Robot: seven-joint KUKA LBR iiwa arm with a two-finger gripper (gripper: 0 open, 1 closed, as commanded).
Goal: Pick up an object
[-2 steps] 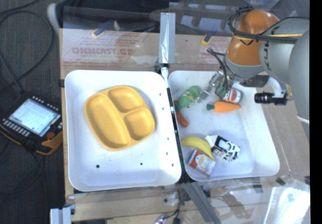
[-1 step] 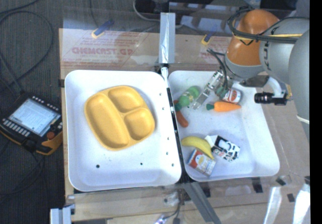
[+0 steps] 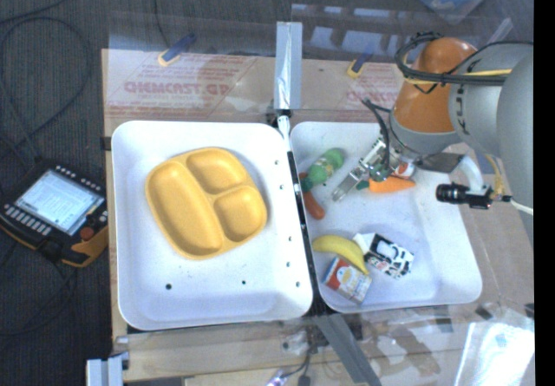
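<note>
My gripper (image 3: 347, 186) hangs low over the upper middle of the right bin (image 3: 442, 276), reaching in from the orange and grey wrist at the right. A green toy vegetable (image 3: 323, 167) lies just left of it. An orange carrot (image 3: 392, 184) lies just to its right, by the wrist. A small red-orange piece (image 3: 313, 206) rests near the bin's left wall. Toward the front lie a yellow banana (image 3: 340, 247), a small printed box (image 3: 348, 280) and a black-and-white item (image 3: 390, 256). Nothing visibly sits in the gripper.
The left bin (image 3: 139, 289) holds a yellow divided plate (image 3: 206, 199). A metal divider post (image 3: 287, 63) stands at the back between the bins. A handheld pendant (image 3: 56, 212) lies on the floor to the left.
</note>
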